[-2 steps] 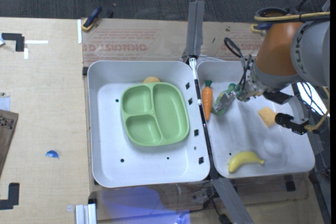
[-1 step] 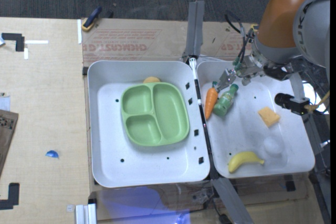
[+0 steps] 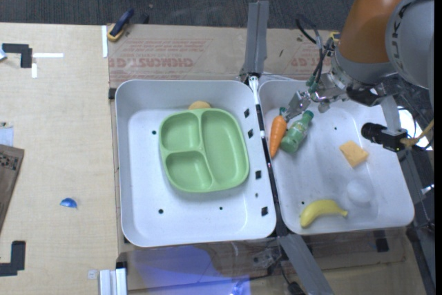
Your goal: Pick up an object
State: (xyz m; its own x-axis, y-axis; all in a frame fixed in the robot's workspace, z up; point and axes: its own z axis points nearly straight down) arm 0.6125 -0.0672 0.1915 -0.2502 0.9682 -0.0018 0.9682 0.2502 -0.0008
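Note:
In the right bin (image 3: 387, 217) lie a green bottle (image 3: 295, 134), an orange carrot (image 3: 276, 135) right beside it on the left, a yellow block (image 3: 354, 153) and a banana (image 3: 322, 211) near the front. My gripper (image 3: 306, 102) hangs low over the bin's back left part, just above the bottle's top end. Nothing shows as lifted; the bottle and carrot rest on the bin floor. The arm's orange band (image 3: 369, 14) rises at the upper right.
The left bin (image 3: 138, 211) holds a green divided plate (image 3: 204, 149) with a small orange-yellow thing (image 3: 199, 106) peeking out behind it. A pale, see-through object (image 3: 359, 191) lies near the banana. A grey divider (image 3: 257, 38) stands between the bins at the back.

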